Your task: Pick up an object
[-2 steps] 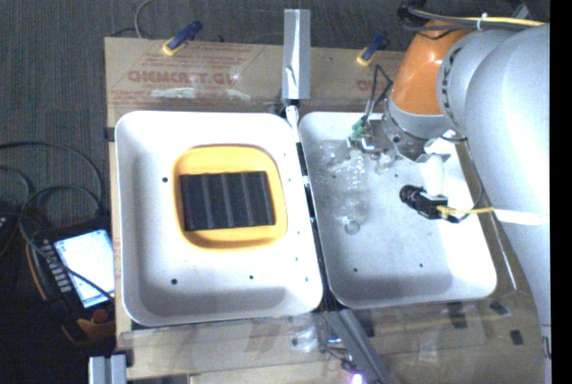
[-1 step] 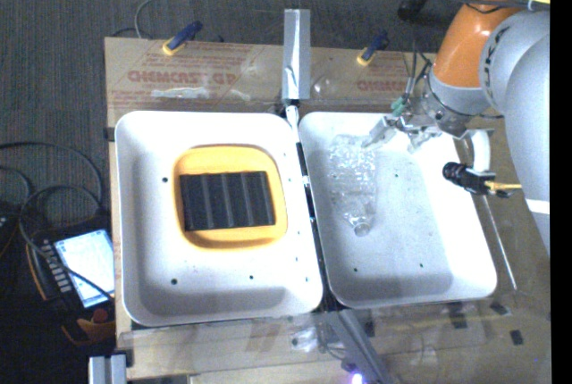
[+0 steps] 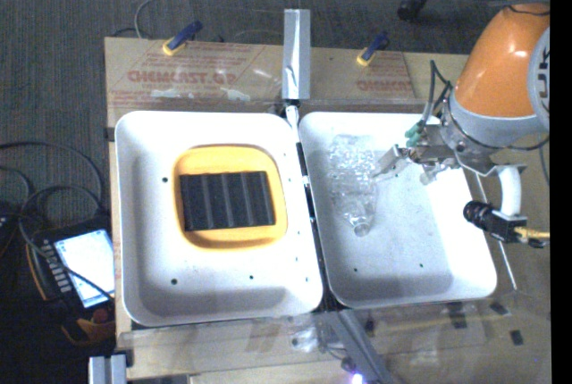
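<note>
A crumpled clear plastic bottle [image 3: 352, 179] lies in the right bin [image 3: 447, 271], near that bin's left wall. A yellow block with a black ribbed top [image 3: 229, 196] rests in the middle of the left bin [image 3: 143, 275]. My gripper [image 3: 407, 169] hangs over the right bin, just to the right of the bottle's upper part. Its fingers are spread open with nothing between them. The left fingertip [image 3: 387, 166] points toward the bottle and sits close to it.
The arm's orange band [image 3: 505, 61] and grey wrist cover the right bin's far right corner. A ridge [image 3: 304, 195] separates the two bins. Two blue-and-yellow clamps [image 3: 183, 37] hold the cardboard at the back. A handheld tablet [image 3: 80, 257] lies on the floor at the left.
</note>
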Robot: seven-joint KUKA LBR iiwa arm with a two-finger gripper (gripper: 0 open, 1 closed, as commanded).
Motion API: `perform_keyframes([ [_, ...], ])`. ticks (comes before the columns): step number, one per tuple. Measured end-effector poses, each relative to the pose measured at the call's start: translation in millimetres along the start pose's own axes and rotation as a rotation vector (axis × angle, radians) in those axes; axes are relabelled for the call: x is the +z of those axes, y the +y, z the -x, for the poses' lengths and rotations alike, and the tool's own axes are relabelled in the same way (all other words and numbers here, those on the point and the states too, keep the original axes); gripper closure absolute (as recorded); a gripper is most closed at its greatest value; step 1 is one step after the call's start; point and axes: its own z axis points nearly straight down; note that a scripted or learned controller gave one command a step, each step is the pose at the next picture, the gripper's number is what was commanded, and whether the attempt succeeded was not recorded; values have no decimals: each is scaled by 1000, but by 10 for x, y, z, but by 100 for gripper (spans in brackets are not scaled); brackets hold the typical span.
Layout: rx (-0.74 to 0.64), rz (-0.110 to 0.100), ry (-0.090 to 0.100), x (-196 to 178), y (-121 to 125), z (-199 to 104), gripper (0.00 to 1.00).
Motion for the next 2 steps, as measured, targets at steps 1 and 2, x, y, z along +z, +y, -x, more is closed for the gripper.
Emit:
perform_keyframes([
  [1,35,11,-2,1419,74,160,0],
  [2,2,13,-3,1488,889,436,0],
])
